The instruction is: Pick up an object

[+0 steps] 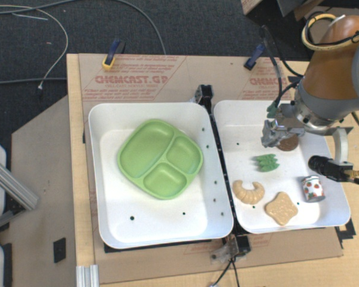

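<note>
Gripper (279, 134) sits low in the right bin (245, 115); finger state cannot be told. A brown object (288, 142) lies directly under it, partly hidden. Just below: green leafy piece (266, 162), then croissant (249, 191). Cardboard (131, 76) far left reads "CHEMCAST".

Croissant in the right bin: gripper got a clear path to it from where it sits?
Probably yes. The croissant lies apart from the green toy and the cracker, nothing on top of it. The gripper is in the same right bin, farther back.
</note>
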